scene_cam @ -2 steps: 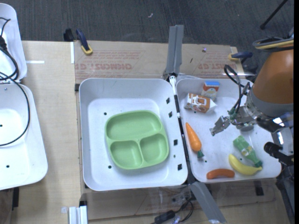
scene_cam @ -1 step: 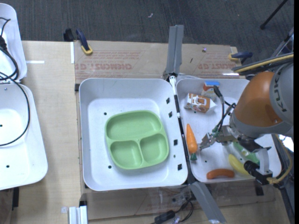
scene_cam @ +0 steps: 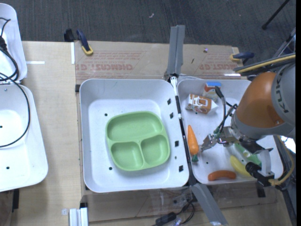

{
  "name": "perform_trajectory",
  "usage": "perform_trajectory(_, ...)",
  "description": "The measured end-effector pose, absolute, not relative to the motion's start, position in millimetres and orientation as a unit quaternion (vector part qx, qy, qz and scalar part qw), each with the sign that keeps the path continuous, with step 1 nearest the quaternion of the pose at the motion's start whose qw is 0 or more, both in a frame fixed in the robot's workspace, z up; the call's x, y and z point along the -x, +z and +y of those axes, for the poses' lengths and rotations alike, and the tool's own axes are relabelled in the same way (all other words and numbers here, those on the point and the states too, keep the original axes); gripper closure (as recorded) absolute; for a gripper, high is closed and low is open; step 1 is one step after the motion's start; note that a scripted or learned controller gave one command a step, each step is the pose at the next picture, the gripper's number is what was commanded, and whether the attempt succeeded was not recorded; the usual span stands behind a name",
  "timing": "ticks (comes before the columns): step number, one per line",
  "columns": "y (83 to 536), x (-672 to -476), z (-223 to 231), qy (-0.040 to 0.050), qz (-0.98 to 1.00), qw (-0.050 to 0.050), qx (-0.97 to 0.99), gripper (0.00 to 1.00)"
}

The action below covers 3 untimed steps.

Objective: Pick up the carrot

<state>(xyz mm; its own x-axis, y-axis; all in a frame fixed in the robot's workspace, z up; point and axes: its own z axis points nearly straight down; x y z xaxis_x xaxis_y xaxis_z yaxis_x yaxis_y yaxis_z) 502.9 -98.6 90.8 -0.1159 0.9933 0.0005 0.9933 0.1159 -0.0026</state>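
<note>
Two white bins sit side by side on the bench, the left bin [scene_cam: 89, 126] holding a green divided plate [scene_cam: 137, 140]. In the right bin [scene_cam: 202, 173], at the frame's lower right, my gripper [scene_cam: 205, 145] hangs just beside the carrot [scene_cam: 192, 140]. Its fingers look spread, pinching nothing.

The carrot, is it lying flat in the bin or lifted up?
Lying flat. The carrot rests on the floor of the right bin by its left wall, with the gripper beside it.

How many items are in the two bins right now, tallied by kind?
Carrot: 1
Sausage: 1
Banana: 1
Small carton: 1
Green divided plate: 1
Total: 5. A blue and orange item at the right bin's far edge and something green under the arm are too hidden to name.
</note>
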Motion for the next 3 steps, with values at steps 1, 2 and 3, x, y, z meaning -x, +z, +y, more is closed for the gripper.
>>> perform_trajectory(1,190.6,-543.3,48.9,0.0013,-0.743,0.0,0.669,0.0)
perform_trajectory(2,190.5,-500.2,-9.2,0.002,-0.728,0.001,0.685,0.0)
perform_trajectory(3,190.5,-521.1,-86.1,0.0015,-0.756,0.0,0.655,0.0)
